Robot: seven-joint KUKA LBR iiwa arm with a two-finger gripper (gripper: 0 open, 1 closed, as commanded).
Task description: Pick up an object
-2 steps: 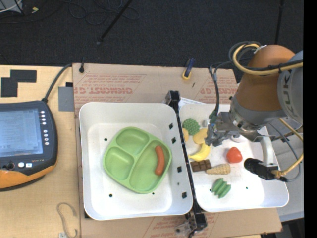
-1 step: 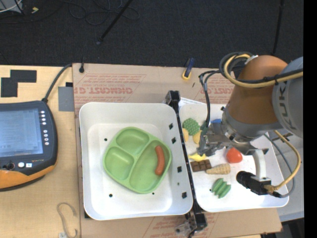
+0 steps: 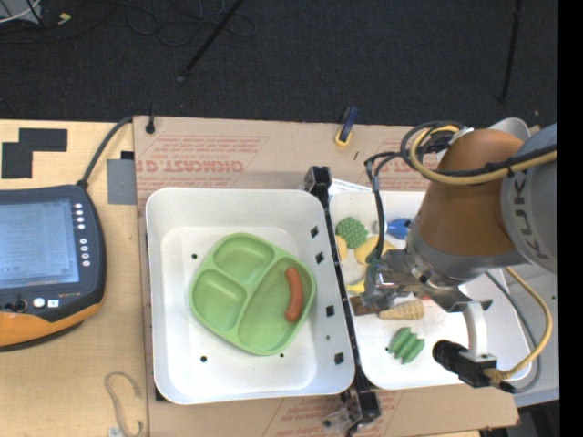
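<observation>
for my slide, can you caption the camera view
KUKA arm's gripper lowered into the right bin among toy foods, while a sausage lies on the green plate in the left bin.

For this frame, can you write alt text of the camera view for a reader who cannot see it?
A grey and orange robot arm reaches over the right white bin, above small toy foods including a green piece and a cone. The left white bin holds a green divided plate with a sausage on it.

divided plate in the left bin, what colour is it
Light green, seen plainly in the camera view: the divided plate lies in the left bin, a red sausage on it.
</observation>
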